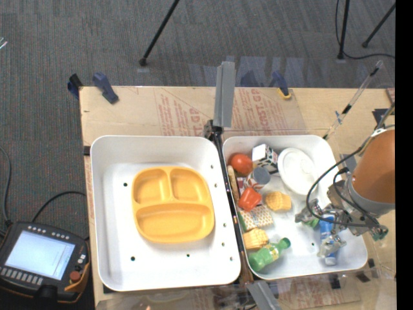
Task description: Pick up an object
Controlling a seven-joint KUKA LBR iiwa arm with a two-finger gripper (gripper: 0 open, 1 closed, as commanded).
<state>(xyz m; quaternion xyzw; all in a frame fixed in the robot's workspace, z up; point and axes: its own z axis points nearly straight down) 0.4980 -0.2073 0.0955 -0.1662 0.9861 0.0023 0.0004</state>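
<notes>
- Two white bins are carried side by side on the tabletop [187,108]; the end effector [332,234] is lowered into the right bin [293,271], close to its right wall.
- Whether the end effector is open, closed or gripping anything cannot be told, because cables and the wrist housing cover that part.
- Something blue and white [328,241] is seen directly at the end effector, but its identity is too unclear to be stated, and no grasp can be confirmed.
- The pickable things are clustered to the left of the end effector: a green bottle [269,254] lies nearest, low and to the left, with a waffle-like yellow piece [255,239] just beyond it.
- Further left and above, a yellow round piece [278,201], a red-orange piece [249,199] and a red tomato [241,164] are found; a white plate [297,170] sits up and to the left.
- Well apart to the far left, a yellow divided tray [173,205] rests alone in the left bin [106,173].
- Several risks are judged likely from here: the bin wall is so near that a finger could be caught on it, and a closure could land on nothing.
- A rounded thing such as the bottle could be squeezed out sideways if it is taken off-centre.
- Neighbouring pieces touch one another, so a grasp there could be blocked or two things nudged together.
- Loose cables hanging beside the wrist could be snagged on a lift.
</notes>
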